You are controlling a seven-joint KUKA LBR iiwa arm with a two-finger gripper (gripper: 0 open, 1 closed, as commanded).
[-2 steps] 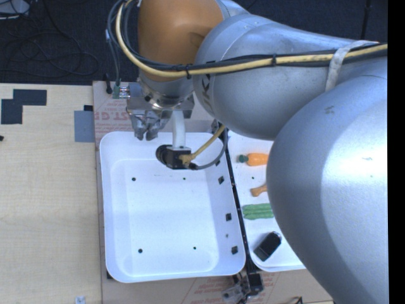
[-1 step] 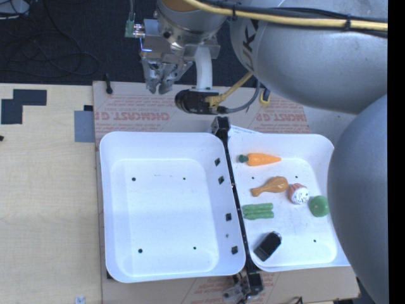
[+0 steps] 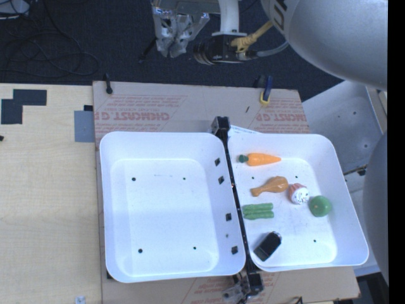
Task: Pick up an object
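— So, where do you stand?
— Your gripper [image 3: 179,35] hangs at top centre, jaws apart, holding nothing, well above both bins. I'd say no pick has begun.
— Next?
— Come down to the right bin [image 3: 345,181]; the carrot [image 3: 262,159] lies clear.

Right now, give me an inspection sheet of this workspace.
Surface: wooden bench bearing cardboard sheet; left bin and right bin side by side.
Job's things: in right bin, toy carrot, toy drumstick, red-and-white ball, green ball, green bean pods, black block.
Clutter: yellow clamp at cardboard edge.
Grippers: gripper raised beyond the bins, nothing between its jaws.
Cables: black cables on dark floor.
Surroundings: grey arm at upper right.
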